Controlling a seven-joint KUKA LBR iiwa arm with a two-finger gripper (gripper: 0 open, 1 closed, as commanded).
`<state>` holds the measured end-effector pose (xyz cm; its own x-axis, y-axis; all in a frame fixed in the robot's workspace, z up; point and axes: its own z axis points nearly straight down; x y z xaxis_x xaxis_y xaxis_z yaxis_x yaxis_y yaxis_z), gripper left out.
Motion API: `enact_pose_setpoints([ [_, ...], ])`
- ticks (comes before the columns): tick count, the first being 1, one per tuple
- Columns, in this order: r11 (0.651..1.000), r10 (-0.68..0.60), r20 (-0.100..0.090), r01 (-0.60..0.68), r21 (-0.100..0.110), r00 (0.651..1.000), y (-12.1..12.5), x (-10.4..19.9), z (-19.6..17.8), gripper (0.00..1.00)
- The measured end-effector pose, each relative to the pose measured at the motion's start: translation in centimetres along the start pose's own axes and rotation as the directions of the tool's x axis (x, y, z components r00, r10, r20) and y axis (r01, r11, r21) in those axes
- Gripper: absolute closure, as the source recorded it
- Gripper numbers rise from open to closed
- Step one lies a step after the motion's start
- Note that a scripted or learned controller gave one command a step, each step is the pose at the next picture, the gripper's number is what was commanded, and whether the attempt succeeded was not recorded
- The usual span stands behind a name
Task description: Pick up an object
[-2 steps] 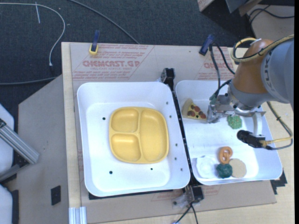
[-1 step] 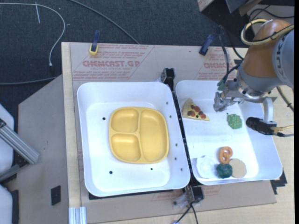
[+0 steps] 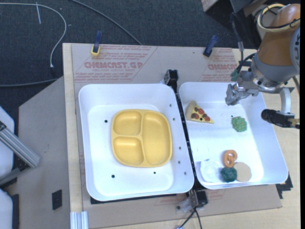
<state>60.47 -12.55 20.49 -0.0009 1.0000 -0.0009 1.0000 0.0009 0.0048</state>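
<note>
gripper (image 3: 232,97) above right bin's (image 3: 271,142) far side, finger gap unclear, grasp cannot tell | pizza slice (image 3: 198,113) lies left of it | broccoli (image 3: 239,124) just below | yellow plate (image 3: 141,138) in left bin (image 3: 90,142)

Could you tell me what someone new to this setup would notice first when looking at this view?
Probably the yellow divided plate, lying alone in the left bin. Next, the grey and orange arm reaching in from the right, its pincer over the right bin's far end. Below it lie a pizza slice, a green piece and a small cluster with a pretzel.
</note>
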Motion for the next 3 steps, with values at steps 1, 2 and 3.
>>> enact_pose_setpoints([
  [1,1.000,-0.001,0.000,0.001,0.000,1.000,0.1,0.0,-2.8,1.00],
  [2,1.000,-0.005,-0.004,0.005,0.007,1.000,-0.1,6.0,-2.6,1.00],
  [3,1.000,-0.004,-0.003,0.004,0.009,1.000,-1.1,11.0,-1.5,1.00],
])
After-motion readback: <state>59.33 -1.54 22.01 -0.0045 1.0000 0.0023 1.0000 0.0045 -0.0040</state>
